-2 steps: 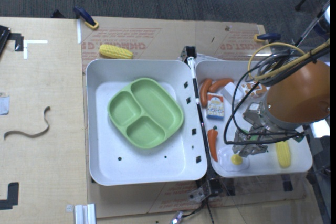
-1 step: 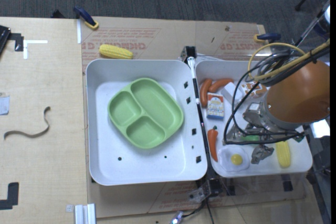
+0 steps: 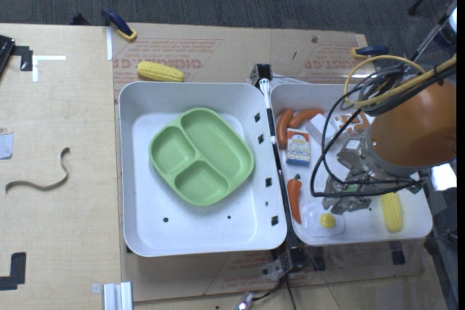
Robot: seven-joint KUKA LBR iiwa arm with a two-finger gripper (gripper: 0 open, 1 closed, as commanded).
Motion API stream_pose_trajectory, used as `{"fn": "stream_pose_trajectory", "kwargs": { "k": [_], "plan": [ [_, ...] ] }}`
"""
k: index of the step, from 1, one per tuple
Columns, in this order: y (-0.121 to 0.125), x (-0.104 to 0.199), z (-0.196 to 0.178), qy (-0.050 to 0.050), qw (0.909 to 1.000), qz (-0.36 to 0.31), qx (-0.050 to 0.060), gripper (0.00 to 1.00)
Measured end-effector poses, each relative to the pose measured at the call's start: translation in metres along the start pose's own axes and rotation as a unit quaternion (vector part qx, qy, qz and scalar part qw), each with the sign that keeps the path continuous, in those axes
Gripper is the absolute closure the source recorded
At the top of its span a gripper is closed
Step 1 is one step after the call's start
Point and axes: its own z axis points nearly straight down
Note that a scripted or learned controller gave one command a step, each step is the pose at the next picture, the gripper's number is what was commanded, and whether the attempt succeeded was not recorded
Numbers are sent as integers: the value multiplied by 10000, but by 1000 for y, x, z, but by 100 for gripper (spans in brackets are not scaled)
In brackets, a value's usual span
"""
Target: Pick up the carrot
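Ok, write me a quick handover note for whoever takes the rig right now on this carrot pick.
Tool: low over the right bin, partly hidden by cables; open or shut can't be told, nothing seen in it.
Carrot: lying at the right bin's left wall, below the small carton. Another orange piece lies above the carton.
Corn cob sits in the same bin; the green divided plate is in the left bin.
Done: nothing picked.
Left: reach the carrot, grip, lift.

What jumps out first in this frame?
The green divided plate lies alone in the left bin. The arm's orange band looms over the cluttered right bin, where a carrot lies by the left wall. One corn cob lies outside on the cardboard.
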Motion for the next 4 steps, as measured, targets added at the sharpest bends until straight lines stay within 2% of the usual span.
{"fn": "stream_pose_trajectory", "kwargs": {
  "k": [1, 2, 3, 4],
  "plan": [
    [0, 0, 0, 1, 10000, -3, -1, 0],
    [0, -2, -9, -17, 10000, -5, 7, 100],
    [-1, -2, -9, -17, 10000, -4, 7, 0],
    [-1, -5, -18, -35, 10000, -4, 16, 100]
  ]
}}
